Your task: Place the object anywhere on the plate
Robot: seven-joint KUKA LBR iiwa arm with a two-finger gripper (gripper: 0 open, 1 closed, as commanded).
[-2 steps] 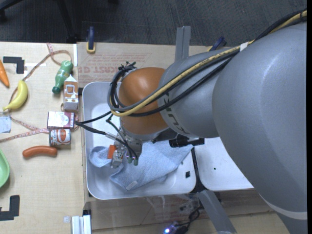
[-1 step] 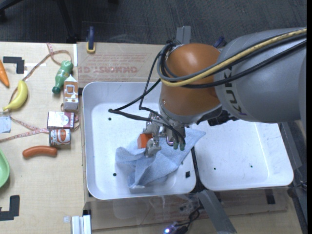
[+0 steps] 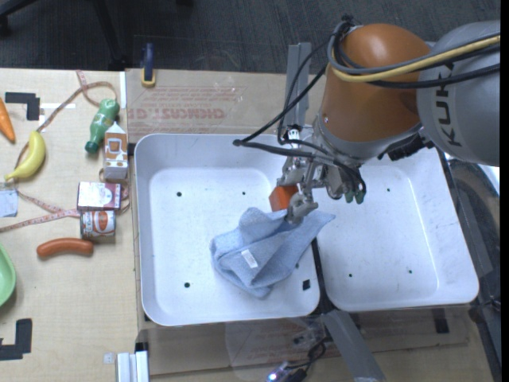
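— In the left shallow white bin [image 3: 151, 213], toward its right wall, lies the crumpled blue-grey cloth towel [image 3: 266, 249]. It looks soft and light, and I'd expect it to sag and trail.

— Where to grab it?

— A bunched fold near the middle, I'd say. The grey two-finger gripper [image 3: 302, 204] sits at its upper corner, beside a small orange block [image 3: 279, 197]. Open or clamped, I can't tell.

— The green plate [image 3: 5, 281]?

— Far left, well apart.

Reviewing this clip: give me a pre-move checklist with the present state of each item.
1. Gripper over left white bin: ok.
2. Crumpled blue-grey cloth within reach, under the gripper: ok.
3. Small orange object beside the gripper, identity: cannot tell.
4. Anything held between the fingers: cannot tell.
5. Plate located as target: not ok.
6. Right white bin reachable: ok.
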